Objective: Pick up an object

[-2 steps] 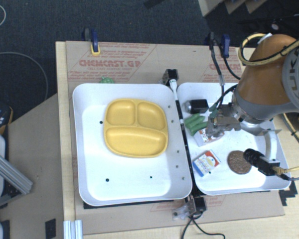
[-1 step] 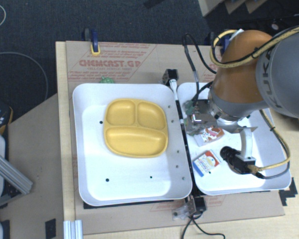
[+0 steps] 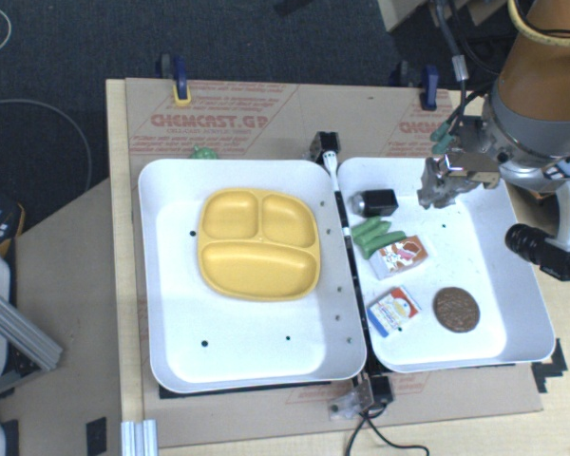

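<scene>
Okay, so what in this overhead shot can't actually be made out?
- Gripper, camera view: small and dark over the right bin; whether it holds anything can't be told.
- Two small packets: print too small to read.
- Black object: too small to identify.
- Arm: cut off by the top and right edges.
- Board lettering: partly hidden by the left bin.

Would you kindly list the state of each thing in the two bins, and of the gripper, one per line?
Yellow divided plate: upright in the left bin, compartments bare.
Black object: lying at the right bin's far left.
Green piece: lying beside the upper packet.
Upper packet: flat, face up.
Lower packet: flat, face up.
Brown disc: lying flat.
Gripper: above the right bin's far end, holding nothing visible.
</scene>
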Available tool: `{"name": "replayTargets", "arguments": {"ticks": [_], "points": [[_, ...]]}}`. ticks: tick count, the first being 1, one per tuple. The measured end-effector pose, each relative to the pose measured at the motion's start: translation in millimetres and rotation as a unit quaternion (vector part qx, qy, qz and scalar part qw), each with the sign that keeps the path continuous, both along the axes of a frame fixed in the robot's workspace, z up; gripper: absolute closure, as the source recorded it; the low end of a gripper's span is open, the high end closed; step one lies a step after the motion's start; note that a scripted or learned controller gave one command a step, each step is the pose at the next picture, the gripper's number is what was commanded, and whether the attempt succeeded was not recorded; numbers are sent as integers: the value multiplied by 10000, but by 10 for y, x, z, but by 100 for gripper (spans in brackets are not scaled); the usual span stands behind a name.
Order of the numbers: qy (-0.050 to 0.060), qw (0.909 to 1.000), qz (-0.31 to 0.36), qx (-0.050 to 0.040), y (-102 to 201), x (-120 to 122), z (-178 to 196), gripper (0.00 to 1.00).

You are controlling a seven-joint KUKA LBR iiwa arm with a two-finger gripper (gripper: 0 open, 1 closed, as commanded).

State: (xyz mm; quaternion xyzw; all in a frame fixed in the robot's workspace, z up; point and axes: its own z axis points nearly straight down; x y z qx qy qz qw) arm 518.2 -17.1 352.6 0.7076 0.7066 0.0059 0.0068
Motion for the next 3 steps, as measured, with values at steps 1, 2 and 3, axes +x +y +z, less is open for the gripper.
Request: {"name": "replayTargets", "arguments": {"ticks": [1,2,3], "points": [[76,10000,30,15,337,-398,178,100],[131,9999,-17,1,-96,-401,-551,100],[72,10000,36,13,384,-385,-355,100]]}}
